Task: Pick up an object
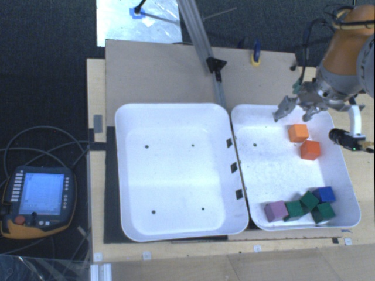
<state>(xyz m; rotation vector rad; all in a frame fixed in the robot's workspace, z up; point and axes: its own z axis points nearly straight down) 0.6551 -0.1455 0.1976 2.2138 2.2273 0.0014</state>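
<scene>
Orange cubes await your pick in the right bin (345,215): from above, the gripper (300,109) hangs with fingers spread and holding nothing, near the bin's far rim. The nearer orange cube (298,133) lies just below them, toward you, apart from both fingers.

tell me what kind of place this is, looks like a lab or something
Most likely a robotics lab or test cell. A grey and orange robot arm reaches over two shallow white plastic bins holding small coloured blocks, and a handheld teach pendant with a screen lies cabled on the dark floor.
</scene>
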